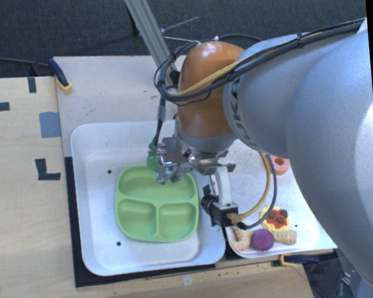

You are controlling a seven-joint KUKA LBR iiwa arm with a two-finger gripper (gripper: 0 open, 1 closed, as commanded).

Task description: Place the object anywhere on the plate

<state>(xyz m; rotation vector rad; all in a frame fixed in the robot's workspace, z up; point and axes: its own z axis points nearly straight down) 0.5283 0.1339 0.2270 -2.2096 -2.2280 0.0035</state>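
A light green plate (146, 210) with three compartments lies in the left white bin (92, 186). My gripper (168, 171) hangs over the plate's far right rim, reaching down from the orange wrist band (207, 91). A small dark green object (153, 157) shows at the gripper's left side, just beyond the plate's far edge; whether it sits between the fingers is hidden by the gripper body.
The right bin (287, 188) holds a purple ball (262, 239), a tan toy piece (241, 237), an orange and red toy (277, 219) and a red piece (281, 165). The grey arm covers most of the right bin. A yellow clamp (61, 77) sits at the far left.
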